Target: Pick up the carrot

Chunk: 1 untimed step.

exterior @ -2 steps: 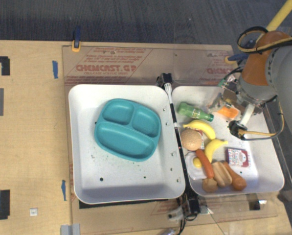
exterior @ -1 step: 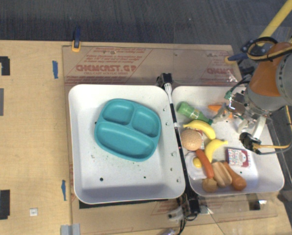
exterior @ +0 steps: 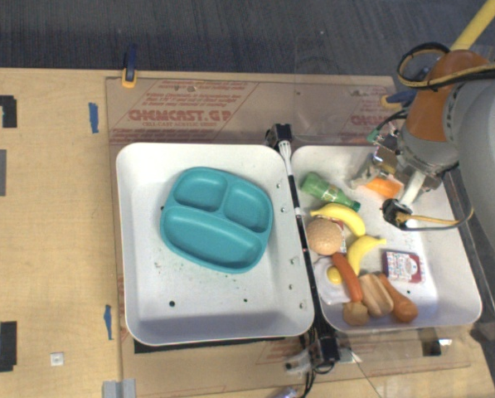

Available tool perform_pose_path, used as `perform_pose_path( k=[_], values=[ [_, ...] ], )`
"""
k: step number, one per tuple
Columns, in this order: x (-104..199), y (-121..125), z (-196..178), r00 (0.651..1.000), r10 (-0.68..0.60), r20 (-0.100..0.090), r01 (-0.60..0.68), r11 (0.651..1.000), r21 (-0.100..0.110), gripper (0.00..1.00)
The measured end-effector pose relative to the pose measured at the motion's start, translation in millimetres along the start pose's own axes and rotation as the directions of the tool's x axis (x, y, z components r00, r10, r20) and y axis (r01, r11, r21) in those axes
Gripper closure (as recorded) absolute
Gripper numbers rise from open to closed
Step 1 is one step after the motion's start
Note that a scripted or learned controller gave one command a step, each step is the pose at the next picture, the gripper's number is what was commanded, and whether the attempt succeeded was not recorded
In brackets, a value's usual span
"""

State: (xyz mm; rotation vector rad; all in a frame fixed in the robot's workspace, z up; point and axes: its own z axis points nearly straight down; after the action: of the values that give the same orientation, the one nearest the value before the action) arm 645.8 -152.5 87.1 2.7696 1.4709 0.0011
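The pincer (exterior: pixel 385 172) hangs low over the far end of the right bin (exterior: pixel 458 301), and the carrot (exterior: pixel 383 186) lies just beneath and toward the near side of it, an orange wedge touching or nearly touching the fingertips. Whether the pincer is spread or pressed together I cannot tell from this slant. It looks like the grasping step; next it must close squarely on the carrot, then lift.

Wooden bench (exterior: pixel 48 247), dark, perhaps carpeted, floor (exterior: pixel 230 15) behind
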Motion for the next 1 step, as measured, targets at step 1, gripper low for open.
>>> perform_pose_path(
  k=[1],
  values=[
    [-0.1, 1.8, -11.5, 1.0, -0.005, 0.004, 0.005, 1.0, -0.006, 1.0]
  ],
)
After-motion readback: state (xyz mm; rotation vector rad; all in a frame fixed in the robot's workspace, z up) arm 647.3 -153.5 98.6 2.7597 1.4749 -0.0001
